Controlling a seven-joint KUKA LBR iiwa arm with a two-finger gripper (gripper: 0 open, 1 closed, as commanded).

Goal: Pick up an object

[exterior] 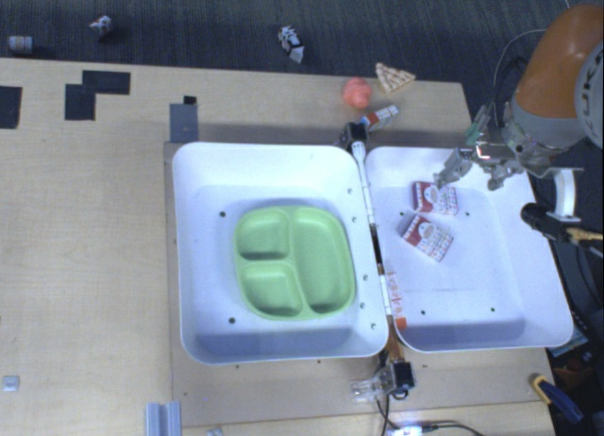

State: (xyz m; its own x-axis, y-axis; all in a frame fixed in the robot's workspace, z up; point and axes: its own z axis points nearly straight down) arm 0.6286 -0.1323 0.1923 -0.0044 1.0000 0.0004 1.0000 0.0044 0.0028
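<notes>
Green tray point(293, 262), white bins point(203, 236), seemingly red-and-white cartons point(427, 237)

Readable text: none.
Two red-and-white cartons point(430, 220): printing on their faces, too small to read.
Strip between the bins point(394, 294): orange marks, illegible.

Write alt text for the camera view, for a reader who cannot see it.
The arm's end effector hovers with fingers open over the right white bin, just right of two small red-and-white cartons lying there. The left white bin holds a green divided tray.
</notes>
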